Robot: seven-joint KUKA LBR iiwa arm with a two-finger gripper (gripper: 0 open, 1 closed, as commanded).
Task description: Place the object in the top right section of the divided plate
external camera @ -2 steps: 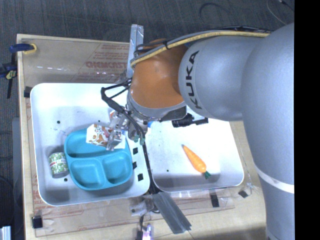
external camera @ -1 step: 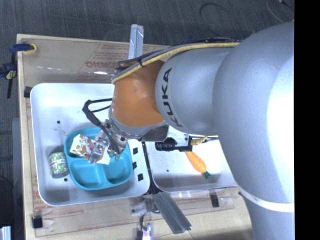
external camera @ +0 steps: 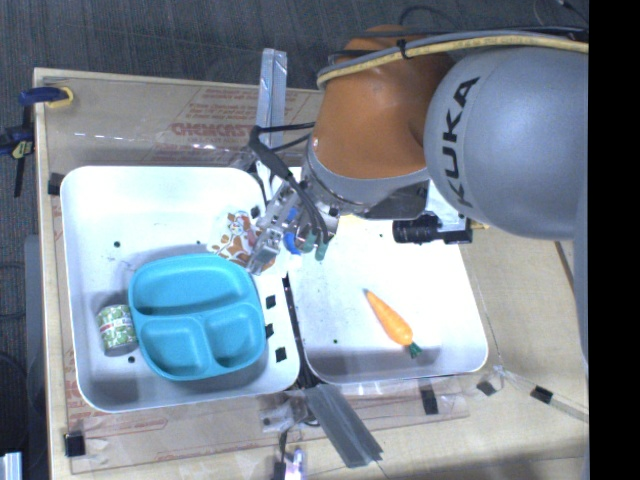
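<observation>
Camera view, fingers (external camera: 268,236) above divided plate (external camera: 198,313) rim

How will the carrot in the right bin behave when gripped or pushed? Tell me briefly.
The carrot looks like a smooth, rigid toy, so it is probably light and may slip between the fingers. Its round, tapered body lies flat on the right bin floor, so a sideways push would likely make it roll or pivot in a curve.
</observation>
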